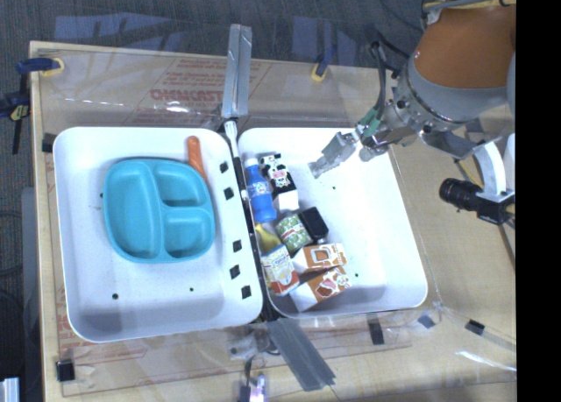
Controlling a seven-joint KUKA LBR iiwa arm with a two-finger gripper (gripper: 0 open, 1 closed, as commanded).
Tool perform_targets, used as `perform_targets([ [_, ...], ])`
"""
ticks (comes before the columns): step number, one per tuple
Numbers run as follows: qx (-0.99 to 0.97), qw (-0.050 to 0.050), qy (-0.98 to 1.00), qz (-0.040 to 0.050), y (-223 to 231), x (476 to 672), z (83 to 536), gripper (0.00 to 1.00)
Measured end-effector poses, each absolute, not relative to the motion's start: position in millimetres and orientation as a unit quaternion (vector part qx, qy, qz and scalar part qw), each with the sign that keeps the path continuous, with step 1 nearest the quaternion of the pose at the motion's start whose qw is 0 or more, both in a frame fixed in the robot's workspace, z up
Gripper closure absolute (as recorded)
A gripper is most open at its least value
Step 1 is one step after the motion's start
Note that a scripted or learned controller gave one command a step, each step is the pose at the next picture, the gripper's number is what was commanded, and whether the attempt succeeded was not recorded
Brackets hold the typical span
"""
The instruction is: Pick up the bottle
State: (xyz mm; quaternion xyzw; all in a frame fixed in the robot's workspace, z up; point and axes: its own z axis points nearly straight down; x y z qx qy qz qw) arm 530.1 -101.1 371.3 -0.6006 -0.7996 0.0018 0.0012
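Gripper (pixel 326 158) hangs over the upper part of the right bin (pixel 399 208), reaching in from the right on the grey arm (pixel 456 85) with its orange band. Nothing sits between its tips, and it looks raised above the bin floor. Whether the pincer is apart or together cannot be told from this view: the end reads as one pale grey wedge against the white.

Bottle (pixel 259 194): blue-labelled, lying along the left wall of the right bin, right against the divider between the two bins. It is apart from the gripper, to the gripper's left and a little lower in the picture. A small black-and-white carton (pixel 279 172) lies between them, just beside the bottle's upper end.

Below the bottle, a crowded cluster: a green pack (pixel 292 232), a black block (pixel 313 222), and orange-and-white cartons (pixel 323 257) toward the bin's lower edge. Some touch one another; the bottle's lower end meets this pile.

Left bin (pixel 79 243) holds a blue divided tray (pixel 159 210) and an orange stick-like item (pixel 195 157) by the tray's upper right corner.

Progress, as judged: grasp not yet made; bottle untouched on the bin floor. Left to do: move left over the bottle, descend, close, lift. Likely difficulty: the wall on one side and neighbours on the other leave little room for the tips.
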Motion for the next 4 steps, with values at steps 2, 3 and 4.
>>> perform_targets([
  [2, -0.298, 0.001, -0.954, 0.0009, -51.4, 641.4, 439.1, 0.0],
  [3, -0.026, 0.002, -1.0, 0.0005, -57.6, 616.9, 439.8, 0.0],
  [4, 0.202, 0.0, -0.979, 0.0001, -32.2, 637.3, 440.2, 0.0],
])
